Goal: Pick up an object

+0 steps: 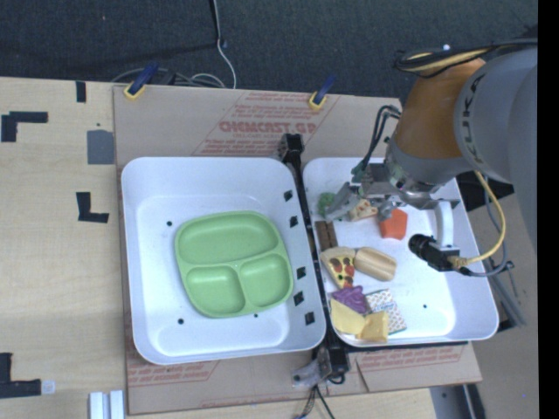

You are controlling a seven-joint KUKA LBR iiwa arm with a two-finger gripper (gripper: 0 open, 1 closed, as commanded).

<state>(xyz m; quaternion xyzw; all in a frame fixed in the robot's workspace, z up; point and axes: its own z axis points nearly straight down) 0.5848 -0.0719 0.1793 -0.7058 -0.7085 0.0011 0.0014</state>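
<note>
The two-finger gripper point(367, 201) is positioned low over the right white bin point(463, 317), at its far left; whether it is spread cannot be told. A small orange block point(394, 224) lies just right of it.

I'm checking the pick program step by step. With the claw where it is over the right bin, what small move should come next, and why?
Probably a short straight descent. The claw sits low at the far end of the right white bin, over a small green toy and a tan wedge-shaped piece, with the orange block just beside it.
</note>
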